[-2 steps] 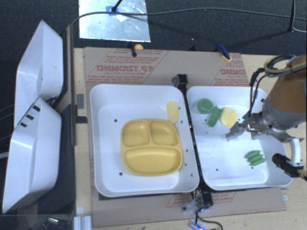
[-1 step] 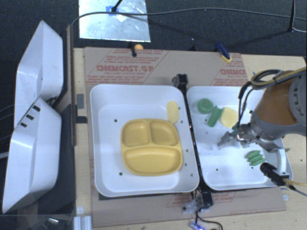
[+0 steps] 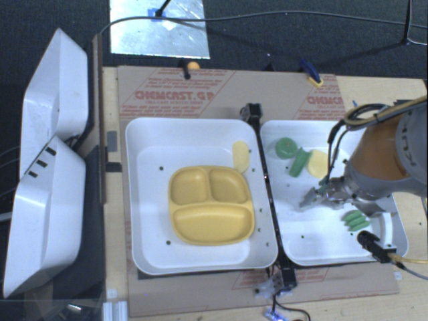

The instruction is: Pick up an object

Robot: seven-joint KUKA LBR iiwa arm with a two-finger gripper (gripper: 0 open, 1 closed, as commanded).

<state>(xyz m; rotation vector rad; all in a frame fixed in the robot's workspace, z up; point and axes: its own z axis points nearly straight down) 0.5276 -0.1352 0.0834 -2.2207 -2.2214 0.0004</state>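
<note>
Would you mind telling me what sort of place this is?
Probably a robotics lab bench: a grey arm reaching over two white bins, toy items like a yellow divided plate, and loose cables.

arm (image 3: 394,156) cut off at right edge, green object (image 3: 354,219) partly hidden beneath it

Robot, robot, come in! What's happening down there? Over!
Gripper low in right bin, nothing seen held. Green pieces nearby. Yellow tray in left bin.
</note>
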